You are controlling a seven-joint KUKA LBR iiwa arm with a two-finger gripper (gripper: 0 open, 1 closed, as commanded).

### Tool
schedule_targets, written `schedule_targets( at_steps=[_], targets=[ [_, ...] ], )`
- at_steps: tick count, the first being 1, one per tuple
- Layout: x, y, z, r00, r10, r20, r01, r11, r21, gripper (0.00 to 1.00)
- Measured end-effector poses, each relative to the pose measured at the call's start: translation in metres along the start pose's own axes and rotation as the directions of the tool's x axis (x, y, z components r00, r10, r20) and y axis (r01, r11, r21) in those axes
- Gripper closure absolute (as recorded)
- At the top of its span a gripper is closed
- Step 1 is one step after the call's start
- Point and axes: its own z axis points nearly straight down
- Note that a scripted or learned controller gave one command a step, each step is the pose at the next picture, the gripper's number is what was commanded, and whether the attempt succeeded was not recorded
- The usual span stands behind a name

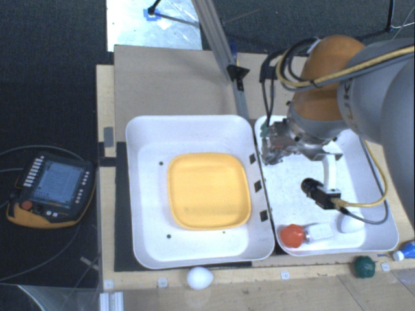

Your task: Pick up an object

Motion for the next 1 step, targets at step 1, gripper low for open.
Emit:
schedule_targets(
  at_steps=[1],
  targets=[
    [0.059,-0.0053,-0.007,1.0,-0.001,0.0,0.001,1.0,0.0,1.0]
  ],
)
